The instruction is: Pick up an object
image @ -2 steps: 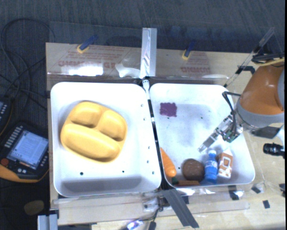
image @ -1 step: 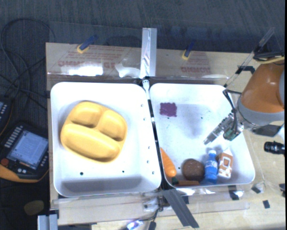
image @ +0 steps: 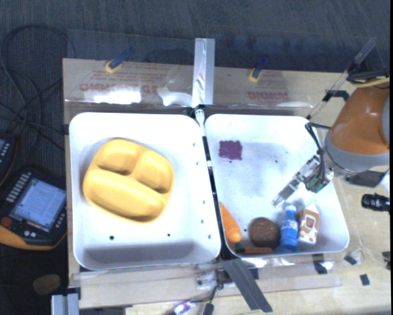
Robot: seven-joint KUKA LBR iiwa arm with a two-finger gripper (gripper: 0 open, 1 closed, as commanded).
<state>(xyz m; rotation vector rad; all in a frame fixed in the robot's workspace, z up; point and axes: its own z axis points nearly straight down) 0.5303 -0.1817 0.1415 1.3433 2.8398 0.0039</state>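
Observation:
The right bin (image: 268, 151) holds a flat purple square (image: 230, 149) at the back. Along its front lie an orange carrot (image: 230, 224), a brown ball (image: 264, 230), a blue bottle (image: 289, 227) and a small orange and white carton (image: 308, 223). A dark stick (image: 256, 249) lies by the front wall. My gripper (image: 281, 197) reaches in from the right and slants down towards the bin floor, just above and behind the blue bottle and the brown ball. Nothing shows in its grasp. In the left bin (image: 76, 176) sits a large yellow loaf-shaped object (image: 127, 178).
A metal divider post (image: 203, 71) stands at the back between the bins. Blue and yellow clips (image: 119, 60) hold plastic sheeting behind them. A control pendant (image: 29, 209) and black cables (image: 25, 110) lie on the floor to the left. The arm's orange band (image: 360, 126) overhangs the right bin's edge.

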